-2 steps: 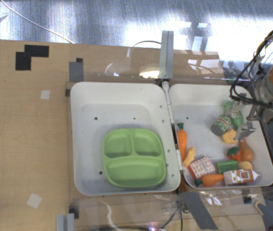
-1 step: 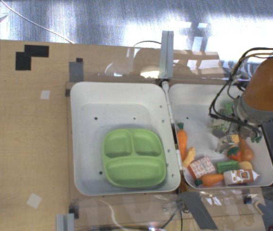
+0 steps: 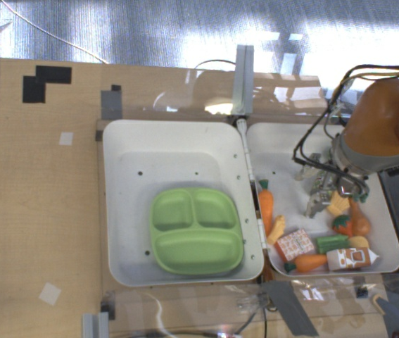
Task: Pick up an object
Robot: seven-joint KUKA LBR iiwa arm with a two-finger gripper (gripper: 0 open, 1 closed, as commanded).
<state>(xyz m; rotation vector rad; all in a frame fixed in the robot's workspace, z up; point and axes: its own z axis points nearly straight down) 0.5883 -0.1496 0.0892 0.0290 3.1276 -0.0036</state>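
Observation:
My gripper (image 3: 324, 194) hangs low over the middle of the right bin (image 3: 283, 153), under the orange-banded wrist (image 3: 376, 122). A pale yellow wedge (image 3: 338, 203) lies right against its lower right side. Below it sit several toy foods: an upright carrot (image 3: 265, 203), a yellow piece (image 3: 276, 229), a red-and-white box (image 3: 295, 243), a second carrot (image 3: 309, 263), a green piece (image 3: 331, 243), a white carton (image 3: 351, 258) and an orange pear-like piece (image 3: 360, 222). I see nothing lifted off the bin floor.
A green divided plate (image 3: 195, 229) lies in the left bin (image 3: 125, 189). A raised divider (image 3: 250, 189) separates the bins. Black cables (image 3: 319, 132) loop from the wrist over the right bin's back. The toys crowd that bin's front half.

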